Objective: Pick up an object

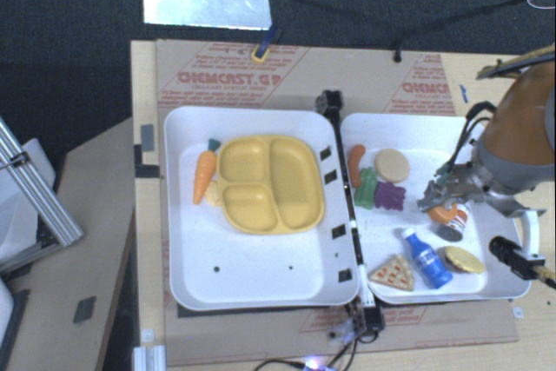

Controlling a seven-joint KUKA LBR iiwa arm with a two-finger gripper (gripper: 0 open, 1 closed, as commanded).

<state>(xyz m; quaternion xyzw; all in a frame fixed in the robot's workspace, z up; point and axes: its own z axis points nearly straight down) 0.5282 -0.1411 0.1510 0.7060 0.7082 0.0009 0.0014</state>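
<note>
A small orange-and-white can (pixel 450 220) with a dark end lies tilted directly beneath the gripper (pixel 441 202), touching it. Whether the gripper is clamped on it I cannot tell.

My arm (pixel 521 122) is running off the frame at three o'clock, so only its wrist end is showing. My jaws are covering the top of an orange-and-white can (pixel 450 219), too blurred to tell their state. A pale piece (pixel 213 192) at the carrot's (pixel 203 175) five o'clock is lying half hidden behind the yellow plate (pixel 266 183).
</note>
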